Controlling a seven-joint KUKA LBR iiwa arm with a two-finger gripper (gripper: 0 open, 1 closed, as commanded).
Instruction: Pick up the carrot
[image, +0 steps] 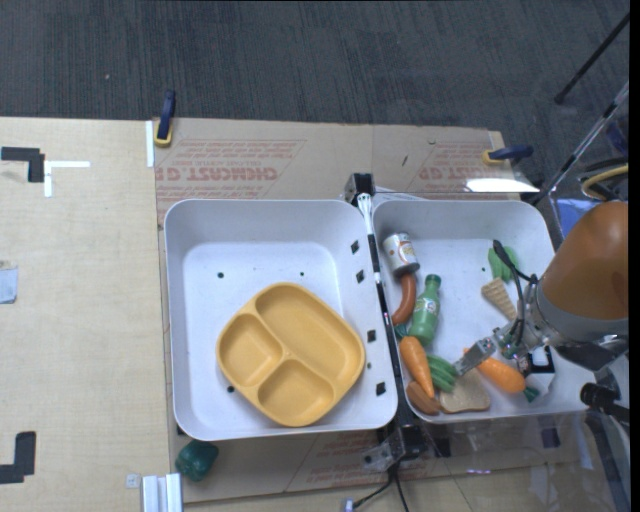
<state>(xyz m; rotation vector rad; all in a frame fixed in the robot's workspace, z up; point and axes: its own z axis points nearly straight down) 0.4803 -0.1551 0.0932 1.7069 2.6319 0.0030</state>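
An orange carrot (415, 366) lies pointing down the right bin's (470, 222) left side, with a dark green piece (441, 368) against its right side. A second orange, carrot-like piece (501, 375) lies near the bin's front right. My gripper (486, 350) hangs low in the bin between the two, just above and left of the second orange piece. The grey arm with its orange band (595, 262) covers the bin's right edge. Nothing is visibly held.
The right bin also holds a small can (400, 250), a brown sausage (404, 297), a green bottle (426, 309), a bread slice (466, 398), a tan wafer (496, 294) and a green vegetable (502, 260). A yellow divided plate (290, 352) sits in the left bin (190, 300). A green toy (197, 458) lies on the bench in front.
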